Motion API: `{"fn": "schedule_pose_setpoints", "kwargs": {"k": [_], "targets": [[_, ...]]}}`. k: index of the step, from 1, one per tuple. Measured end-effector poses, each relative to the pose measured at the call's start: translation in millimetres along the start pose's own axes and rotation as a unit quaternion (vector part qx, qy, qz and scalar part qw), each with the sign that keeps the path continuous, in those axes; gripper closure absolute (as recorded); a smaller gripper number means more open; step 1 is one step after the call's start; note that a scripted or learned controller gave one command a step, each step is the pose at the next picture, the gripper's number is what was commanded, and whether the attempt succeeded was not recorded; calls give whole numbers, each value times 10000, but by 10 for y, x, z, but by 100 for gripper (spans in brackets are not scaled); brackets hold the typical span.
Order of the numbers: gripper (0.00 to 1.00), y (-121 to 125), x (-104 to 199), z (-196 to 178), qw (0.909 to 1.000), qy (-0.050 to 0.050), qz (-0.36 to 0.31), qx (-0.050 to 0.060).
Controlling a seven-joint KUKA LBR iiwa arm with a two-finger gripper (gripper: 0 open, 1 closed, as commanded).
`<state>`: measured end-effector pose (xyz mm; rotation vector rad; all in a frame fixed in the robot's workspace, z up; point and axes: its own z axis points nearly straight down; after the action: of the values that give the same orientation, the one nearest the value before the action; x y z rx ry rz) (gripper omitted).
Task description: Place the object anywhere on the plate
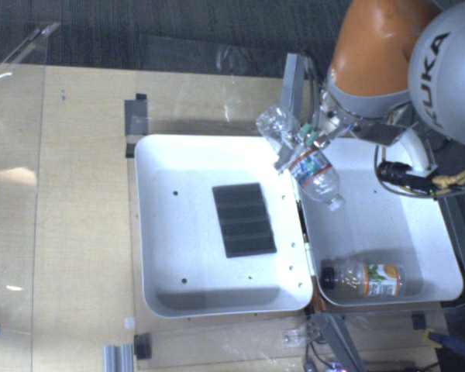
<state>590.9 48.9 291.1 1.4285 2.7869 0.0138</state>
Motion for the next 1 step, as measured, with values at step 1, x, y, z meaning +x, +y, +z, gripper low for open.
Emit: {"fn": "schedule_pose_setpoints", "kwargs": {"k": [1], "targets": [[100, -286, 248, -610, 9999, 5, 150, 23]]}}
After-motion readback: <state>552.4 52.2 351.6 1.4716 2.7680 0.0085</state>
